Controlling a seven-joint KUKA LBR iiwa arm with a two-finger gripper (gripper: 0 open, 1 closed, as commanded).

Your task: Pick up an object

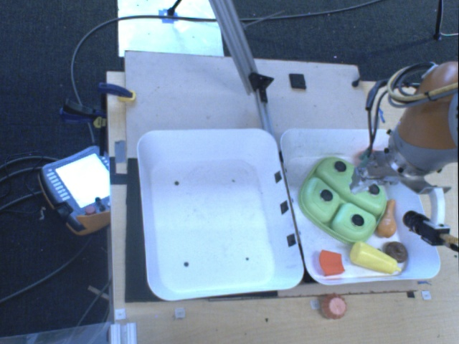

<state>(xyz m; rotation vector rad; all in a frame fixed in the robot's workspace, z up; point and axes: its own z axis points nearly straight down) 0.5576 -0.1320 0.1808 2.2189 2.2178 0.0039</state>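
Dark carpet [50, 41] covers the floor along the left side and the top of the frame, crossed by several loose cables [93, 31]. A pale wooden bench [193, 88] fills the middle, with a black mat [133, 228] showing on its left part. At the upper left of the bench sits a bright, washed-out panel [154, 13] (light glares off it). A grey metal pole [233, 31] slants down from the top centre. Blue and yellow clamps [107, 99] grip the bench's left edge. On the floor at middle left lies a handheld controller with a lit screen [75, 185].
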